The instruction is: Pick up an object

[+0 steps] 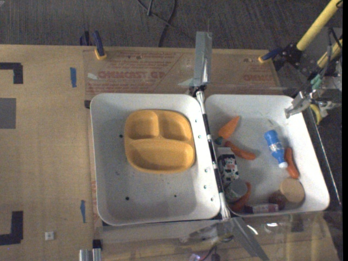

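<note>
wooden bench [49, 162]; gripper [304, 103] above right bin [261, 110] edge, opening unreadable, touching nothing.

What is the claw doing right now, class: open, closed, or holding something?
Claw: at the right bin's upper right corner; open or closed cannot be told. Nothing is seen held in it.

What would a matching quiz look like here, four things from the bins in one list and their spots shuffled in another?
Things:
1. plate
2. bottle
3. carrot
4. wooden disc

Places:
A. right bin, near-right corner
B. left bin
C. right bin, far-left part
D. right bin, middle right

Pairs: 1-B, 2-D, 3-C, 4-A
</note>
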Motion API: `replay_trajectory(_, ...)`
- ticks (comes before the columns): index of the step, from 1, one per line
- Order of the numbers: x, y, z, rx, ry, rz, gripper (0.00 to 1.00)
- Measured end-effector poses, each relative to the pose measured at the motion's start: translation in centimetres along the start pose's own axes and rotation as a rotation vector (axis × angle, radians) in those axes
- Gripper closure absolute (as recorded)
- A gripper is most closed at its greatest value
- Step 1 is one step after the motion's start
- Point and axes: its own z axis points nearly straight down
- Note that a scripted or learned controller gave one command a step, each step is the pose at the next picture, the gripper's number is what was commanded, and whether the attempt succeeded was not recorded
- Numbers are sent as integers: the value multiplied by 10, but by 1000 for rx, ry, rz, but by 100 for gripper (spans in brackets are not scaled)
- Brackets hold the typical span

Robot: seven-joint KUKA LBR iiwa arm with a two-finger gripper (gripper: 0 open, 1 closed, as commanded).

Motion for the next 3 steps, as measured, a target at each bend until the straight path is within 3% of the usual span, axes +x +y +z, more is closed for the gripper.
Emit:
replay_trajectory(1,-13,-33,153,8,13,277,0)
replay_trajectory(2,-7,25,163,-36,4,212,0)
replay_trajectory(3,-5,5,145,-2,-1,21,0)
